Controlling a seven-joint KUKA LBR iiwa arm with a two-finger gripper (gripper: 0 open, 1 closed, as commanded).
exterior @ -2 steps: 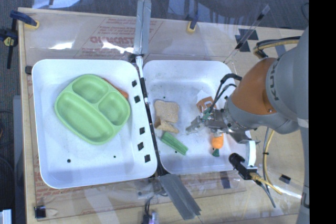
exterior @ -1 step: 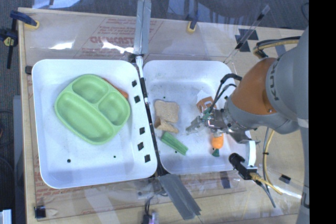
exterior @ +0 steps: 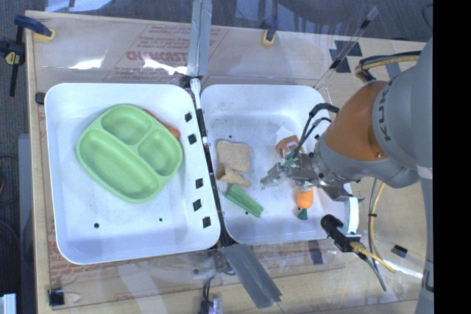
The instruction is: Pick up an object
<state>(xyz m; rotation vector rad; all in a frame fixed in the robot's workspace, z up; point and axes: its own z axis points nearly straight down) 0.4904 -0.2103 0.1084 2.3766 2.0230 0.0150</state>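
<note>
Object to pick: nothing between the fingers yet; nearest candidate is the small orange carrot-shaped toy with green tip (exterior: 303, 200), lying in the right white shallow bin (exterior: 250, 103), lower right part, just beside the gripper (exterior: 283, 174).

Largest first. Grey arm with orange band (exterior: 368, 132) reaches in from the right, over the right bin. Left white shallow bin (exterior: 66, 232) holds a light green three-compartment plastic plate (exterior: 129, 151), with an orange item (exterior: 171, 130) peeking out from under its right edge; cannot tell what it is. In the right bin: tan bread-slice-shaped toy (exterior: 234, 157) near the left wall, a smaller tan piece (exterior: 235, 177) touching its lower edge, a green stick-shaped toy (exterior: 244, 201) just below those, a brown-orange small item (exterior: 286, 145) near the wrist, partly hidden.

Gripper sits low in the bin centre, between the bread toy and the carrot toy. Fingers blurred against the clutter; cannot tell whether spread or pressed together.

Step in hand, judged: positioning for a grasp. To do it well: commit to one target, centre the fingers across the narrow side of the carrot toy or green stick, descend straight, avoid nudging neighbours, close only once the fingers straddle it, then lift clear of the bin wall.
</note>
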